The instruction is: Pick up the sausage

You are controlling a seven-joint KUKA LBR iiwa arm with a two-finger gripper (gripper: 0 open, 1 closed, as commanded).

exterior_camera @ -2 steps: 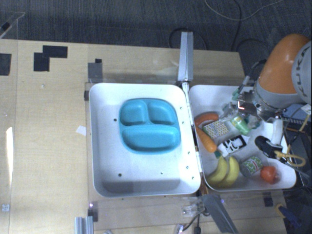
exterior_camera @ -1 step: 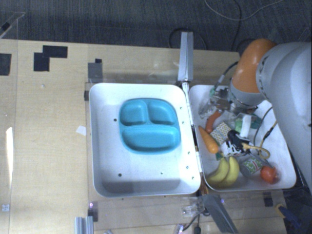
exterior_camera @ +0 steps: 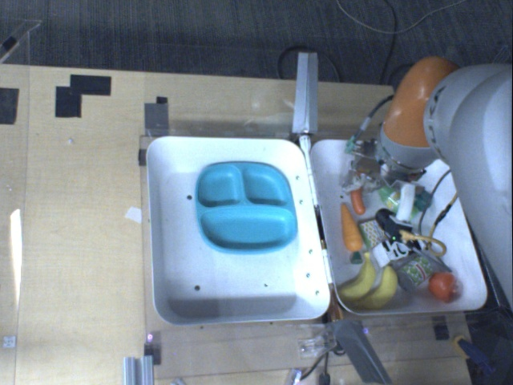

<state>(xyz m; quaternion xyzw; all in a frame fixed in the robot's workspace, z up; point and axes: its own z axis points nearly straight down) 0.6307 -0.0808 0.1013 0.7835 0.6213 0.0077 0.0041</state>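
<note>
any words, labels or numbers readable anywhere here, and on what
None can be read.
Green can in the right bin: its label has printing, too blurred to read.
Black and white patterned card beside the carrot: marks only, too small to make out.
Black shapes on the bench top: plain blocks, not letters.
Blue tray: no text.

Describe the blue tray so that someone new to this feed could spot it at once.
Start with the two white bins side by side and take the left bin, the one away from the arm. The blue tray lies flat in its middle, a rounded tray with two small compartments above one long one. It is the bin's one item, while the right bin holds a jumble of bananas, a carrot and other small things.
</note>
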